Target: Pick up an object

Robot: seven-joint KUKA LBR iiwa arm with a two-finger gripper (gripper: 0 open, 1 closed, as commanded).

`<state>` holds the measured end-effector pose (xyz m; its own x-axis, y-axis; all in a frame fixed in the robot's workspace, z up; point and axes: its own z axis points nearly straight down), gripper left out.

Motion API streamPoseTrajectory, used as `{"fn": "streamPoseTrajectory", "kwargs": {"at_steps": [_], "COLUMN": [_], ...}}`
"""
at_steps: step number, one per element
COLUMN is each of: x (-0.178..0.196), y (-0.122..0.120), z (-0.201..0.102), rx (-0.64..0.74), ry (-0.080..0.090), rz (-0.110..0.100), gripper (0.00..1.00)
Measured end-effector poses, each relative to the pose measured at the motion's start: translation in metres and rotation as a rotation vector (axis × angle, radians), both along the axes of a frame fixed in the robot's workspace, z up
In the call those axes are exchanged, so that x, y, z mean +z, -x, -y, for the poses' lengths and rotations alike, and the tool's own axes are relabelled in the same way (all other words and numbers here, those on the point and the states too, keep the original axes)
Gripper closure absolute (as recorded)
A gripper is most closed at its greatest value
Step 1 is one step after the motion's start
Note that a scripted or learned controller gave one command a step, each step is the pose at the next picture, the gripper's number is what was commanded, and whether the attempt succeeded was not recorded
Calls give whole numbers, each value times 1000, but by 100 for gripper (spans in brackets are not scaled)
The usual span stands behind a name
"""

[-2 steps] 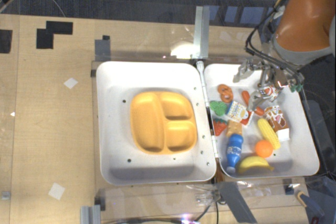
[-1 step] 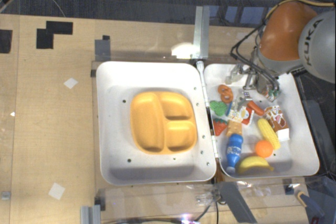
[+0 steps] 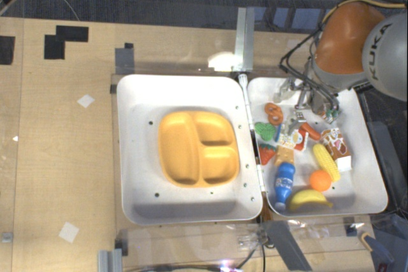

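Note:
The right white bin (image 3: 373, 185) holds several toy foods. Among them are a brown pretzel (image 3: 274, 113), a green piece (image 3: 266, 131), a red strawberry-like piece (image 3: 266, 153) and a small carton (image 3: 286, 151). A blue bottle (image 3: 284, 179), a banana (image 3: 308, 200), an orange (image 3: 320, 180), a corn cob (image 3: 325, 162) and a brown-and-white snack (image 3: 334, 141) lie there too. My gripper (image 3: 298, 113) hangs below the orange wrist band over the bin's upper middle. It is just right of the pretzel and above the carton and a red piece (image 3: 311, 131). I see nothing held in it.
The left white bin (image 3: 137, 194) holds a yellow divided plate (image 3: 196, 147). A metal post (image 3: 245, 41) stands at the back between the bins. Cables loop beside the wrist at the right bin's back edge. Wooden bench surface lies to the left.

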<state>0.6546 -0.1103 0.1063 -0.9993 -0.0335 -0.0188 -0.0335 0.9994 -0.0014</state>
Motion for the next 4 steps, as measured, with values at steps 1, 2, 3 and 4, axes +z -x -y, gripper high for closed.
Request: {"fn": "streamPoseTrajectory", "kwargs": {"at_steps": [1, 2, 3, 4], "x": [-8, -10, -10, -10], "y": [-6, -8, -9, -14], "z": [-4, -4, -13, 8], "rx": [-357, -665, -1044, -638], "ry": [-3, -11, -22, -4], "rz": [-3, -18, -12, -31], "gripper": [0, 0, 0, 0]}}
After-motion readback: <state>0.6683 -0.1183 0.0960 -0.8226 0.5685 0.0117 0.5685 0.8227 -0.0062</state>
